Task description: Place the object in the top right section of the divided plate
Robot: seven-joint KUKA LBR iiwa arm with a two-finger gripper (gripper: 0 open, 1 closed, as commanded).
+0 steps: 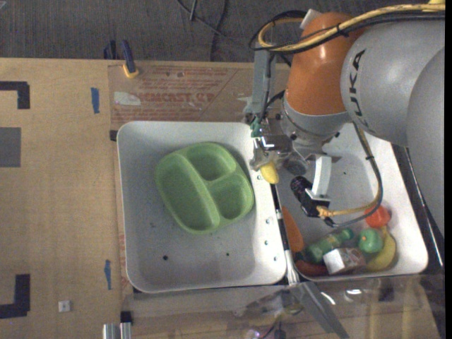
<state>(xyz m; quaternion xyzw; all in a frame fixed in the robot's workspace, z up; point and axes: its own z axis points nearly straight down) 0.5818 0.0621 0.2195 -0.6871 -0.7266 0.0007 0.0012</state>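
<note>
Between bins, yellow object (269, 173) below fingers (263, 149).

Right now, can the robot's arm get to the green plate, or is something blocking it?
Probably yes. The green plate lies open in the left bin with nothing on it or over it. The claw, with something yellow at its tip, hangs at that bin's right wall, just beside the plate.

The scene is lit evenly and rather dimly from above. Mild glare is seen on the shallow white plastic bins (134, 210), and a soft shadow is cast beside the green divided plate (205, 187). Fine detail is blurred slightly.
</note>
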